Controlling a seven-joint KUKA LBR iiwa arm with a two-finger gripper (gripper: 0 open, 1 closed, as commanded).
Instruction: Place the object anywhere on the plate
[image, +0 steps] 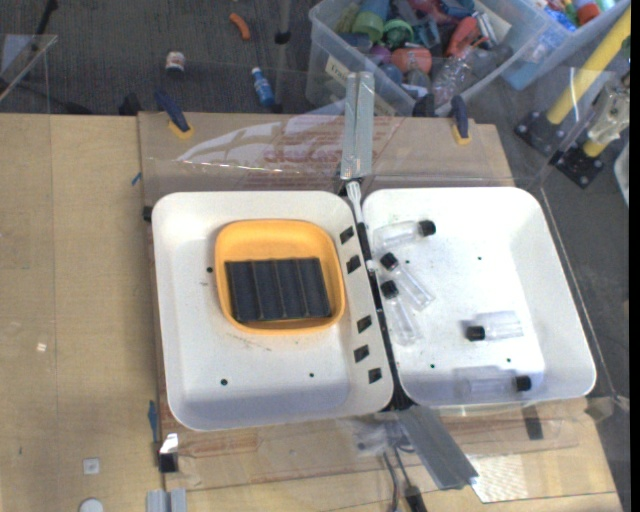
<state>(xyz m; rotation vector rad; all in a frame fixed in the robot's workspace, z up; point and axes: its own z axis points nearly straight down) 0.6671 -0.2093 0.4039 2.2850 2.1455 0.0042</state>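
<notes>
Nearest the lens, at the bottom edge: a grey metal bracket (432, 452), slanting out from under the seam between the two bins, on the pale wooden surface (70, 300).

Just beyond it, the left bin (185, 330), white and shallow, with rounded corners. Inside, toward the far half, a yellow plate (280, 233) with rounded corners and a raised rim, lying flat. On the plate, a dark ribbed slab (278, 288), covering most of its floor and reaching its near rim.

Beside it and touching along the middle seam, the right bin (565, 320). Along that seam, a row of small black tabs (361, 296).

In the right bin, several clear vials with black caps, all lying on their sides. One vial (405, 232) near the far left corner, cap pointing right. Two more (403, 290) close together just beside the seam, below the first. A fourth (497, 328) toward the middle right, cap to the left. A fifth (488, 382) along the near wall, cap to the right, faint against the white. All well apart from the plate, none on it; which of them counts as the object, cannot tell.

State of the pincer: cannot tell.

Behind the bins, a metal upright (357, 120) rising from the seam, and a clear plastic sheet (270, 145) flat on the surface. Farther back, on the floor, a clear tub (335, 55) full of coloured toys.
</notes>
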